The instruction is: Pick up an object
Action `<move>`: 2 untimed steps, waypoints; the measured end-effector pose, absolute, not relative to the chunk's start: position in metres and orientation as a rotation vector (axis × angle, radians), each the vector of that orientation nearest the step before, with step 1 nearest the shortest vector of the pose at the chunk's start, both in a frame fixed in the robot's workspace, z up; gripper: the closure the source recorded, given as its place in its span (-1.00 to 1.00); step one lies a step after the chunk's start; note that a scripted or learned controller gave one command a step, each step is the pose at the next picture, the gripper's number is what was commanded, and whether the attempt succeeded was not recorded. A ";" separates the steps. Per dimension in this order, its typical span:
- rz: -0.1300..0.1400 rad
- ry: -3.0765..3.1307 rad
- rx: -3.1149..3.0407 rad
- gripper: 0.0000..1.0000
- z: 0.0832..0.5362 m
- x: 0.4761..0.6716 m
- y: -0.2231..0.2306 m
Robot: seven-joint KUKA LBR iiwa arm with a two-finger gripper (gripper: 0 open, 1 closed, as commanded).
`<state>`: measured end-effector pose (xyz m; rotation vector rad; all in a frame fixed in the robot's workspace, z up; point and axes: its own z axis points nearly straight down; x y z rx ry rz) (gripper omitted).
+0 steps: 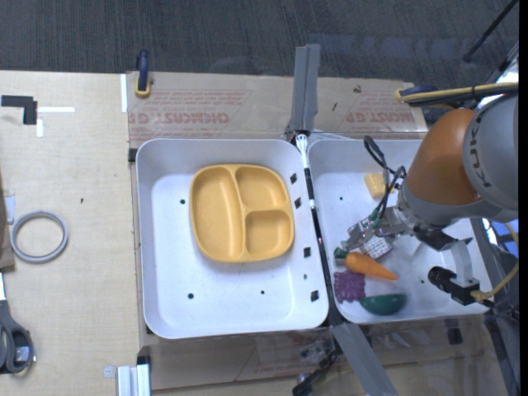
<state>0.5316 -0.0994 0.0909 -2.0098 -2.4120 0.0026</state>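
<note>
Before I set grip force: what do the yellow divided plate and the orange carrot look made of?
The yellow three-compartment plate looks like moulded matte plastic, with an even colour and soft rounded ridges. The orange carrot with its green tip seems to be a smooth plastic toy with a uniform surface, though rubber is possible.

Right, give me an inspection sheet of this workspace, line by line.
Surface: wooden bench bearing two white bins, left bin and right bin, side by side.
Job's things: carrot, purple piece and dark green piece in the right bin's near part; a yellow piece farther back.
Clutter: yellow divided plate in the left bin; tape ring and scissors on the bench.
Gripper: gripper low over the right bin, just above the carrot; finger state unclear.
Cables: dark cable looping by the wrist.
Surroundings: dark carpet beyond the bench.
</note>
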 end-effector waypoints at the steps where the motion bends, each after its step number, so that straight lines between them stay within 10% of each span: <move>1: 0.004 -2.408 -2.014 1.00 0.099 0.532 -0.101; 2: 0.002 -2.522 -1.872 1.00 0.205 0.487 -0.044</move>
